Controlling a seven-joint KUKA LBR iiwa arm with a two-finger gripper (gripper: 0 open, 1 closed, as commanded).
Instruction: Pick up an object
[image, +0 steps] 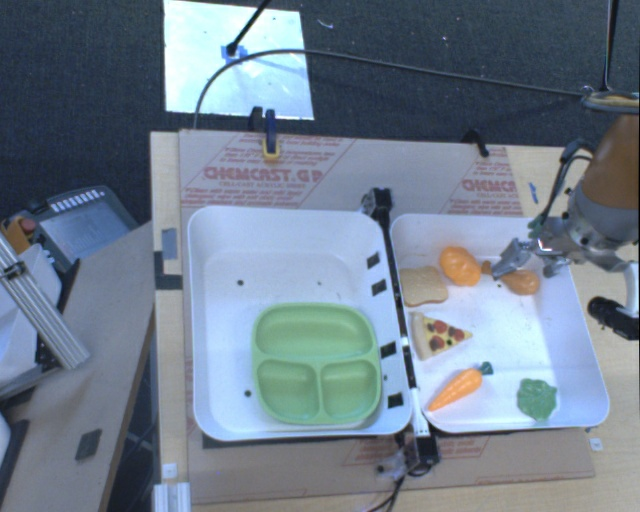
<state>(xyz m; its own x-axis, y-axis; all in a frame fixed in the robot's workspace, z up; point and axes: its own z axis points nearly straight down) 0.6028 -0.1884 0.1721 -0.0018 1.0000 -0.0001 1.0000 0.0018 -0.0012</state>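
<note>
overhead, two shallow white bins are sitting side by side on the bench, the left bin (215, 250) and the right bin (570, 345), with a black divider strip running between them. a light green compartment tray (318, 362) is lying in the left bin toward its near edge, with one wide section at the back and two smaller ones in front. toy food is lying scattered in the right bin: an orange round fruit (460, 266) near the far left corner, a slice of toast (424, 287) just beside it and nearer the divider, a pizza slice (440, 335) in front of the toast, a carrot (460, 387) with a green top lying at a slant near the front, and a green leafy piece (537, 398) sitting in the front right corner. the grey arm is reaching in from the right, and its gripper (512, 262) is hanging low over the far part of the right bin, just right of the orange fruit. a small brown-orange item (522, 282) is lying right at the gripper's tip, though whether they are touching is unclear. whether the pincer is spread or pressed together cannot be told from this angle.
</note>
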